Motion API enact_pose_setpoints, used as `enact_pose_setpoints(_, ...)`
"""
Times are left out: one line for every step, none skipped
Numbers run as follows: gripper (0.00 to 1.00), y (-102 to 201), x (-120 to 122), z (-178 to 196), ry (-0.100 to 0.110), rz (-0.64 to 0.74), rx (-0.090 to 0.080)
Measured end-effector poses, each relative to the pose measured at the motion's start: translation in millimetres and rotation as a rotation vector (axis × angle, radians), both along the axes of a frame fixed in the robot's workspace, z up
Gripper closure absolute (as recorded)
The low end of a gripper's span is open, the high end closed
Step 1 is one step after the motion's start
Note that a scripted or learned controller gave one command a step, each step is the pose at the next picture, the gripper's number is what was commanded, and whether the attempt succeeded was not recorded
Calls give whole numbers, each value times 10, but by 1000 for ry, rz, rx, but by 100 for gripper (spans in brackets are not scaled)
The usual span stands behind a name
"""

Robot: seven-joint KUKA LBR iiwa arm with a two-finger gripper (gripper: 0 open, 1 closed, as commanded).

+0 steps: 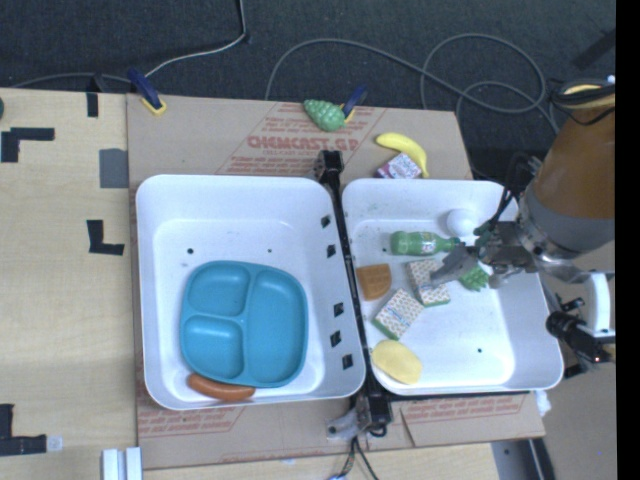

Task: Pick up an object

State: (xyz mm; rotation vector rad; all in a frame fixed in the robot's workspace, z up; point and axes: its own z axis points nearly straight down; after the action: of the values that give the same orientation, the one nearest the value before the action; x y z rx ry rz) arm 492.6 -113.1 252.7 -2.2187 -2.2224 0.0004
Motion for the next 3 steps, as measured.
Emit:
enact_pose_setpoints(0, 141, 867, -1171, 4, -1, 0)
enact_pose_setpoints(0, -209, 1509, -1664, -6, 1, -1)
enact_pose_setpoints(0, -292, 975, -1661, -5, -1, -3)
